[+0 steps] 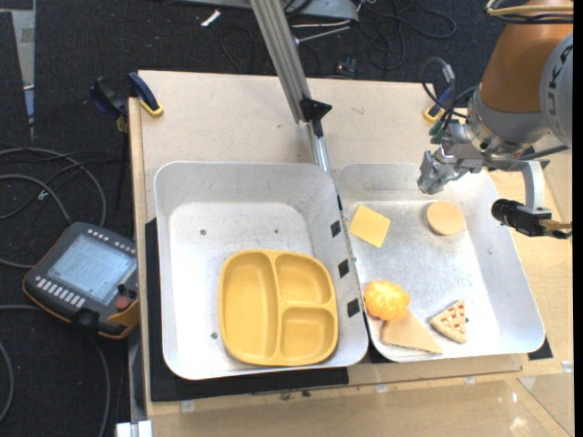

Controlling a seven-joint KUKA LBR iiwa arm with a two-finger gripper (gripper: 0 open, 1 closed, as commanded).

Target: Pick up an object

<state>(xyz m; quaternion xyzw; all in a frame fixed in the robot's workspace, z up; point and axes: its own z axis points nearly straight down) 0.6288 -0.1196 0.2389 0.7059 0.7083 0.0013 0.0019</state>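
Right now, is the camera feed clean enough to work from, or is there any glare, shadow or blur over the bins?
Camera view: even, soft lighting, with no harsh glare on either white bin. The orange fruit, pizza slice toy and yellow divided tray look sharp. The gripper is a little soft and dark against the bin wall. Shadows under the objects are faint and short.

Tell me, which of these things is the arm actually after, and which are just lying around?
Could be picked, in the right bin by the gripper:
yellow square
tan disc
orange
tan wedge
pizza slice

Just lying about:
yellow tray in the left bin
handheld controller
clamps
cables
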